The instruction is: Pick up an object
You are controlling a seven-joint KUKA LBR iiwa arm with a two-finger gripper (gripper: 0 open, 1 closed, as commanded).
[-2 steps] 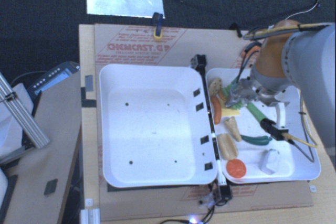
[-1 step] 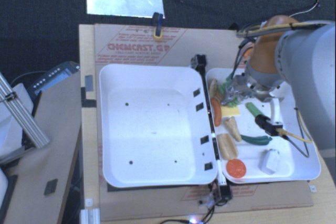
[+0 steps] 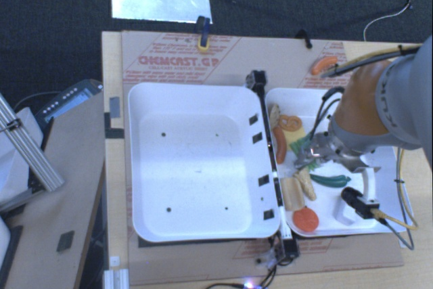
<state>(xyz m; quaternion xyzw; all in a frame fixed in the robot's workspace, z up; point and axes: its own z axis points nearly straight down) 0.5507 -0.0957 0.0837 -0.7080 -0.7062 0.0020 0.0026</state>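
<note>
Gripper point(image 3: 312, 153) low in right bin point(image 3: 323, 97), amid toy food; open or closed, cannot tell. Green bean pod point(image 3: 331, 180) just below-right, long axis across. Pale bread piece point(image 3: 292, 193) near, lower-left.

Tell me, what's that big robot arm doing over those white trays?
The grey and orange robot arm is reaching in from the right over the right bin, which holds a pile of toy food. Its gripper is down among the pieces, close to a green piece, a long orange piece and a dark green pepper. A red tomato-like piece lies near the bin's front edge. Nothing can be seen lifted yet. The left bin sits beside it.
</note>
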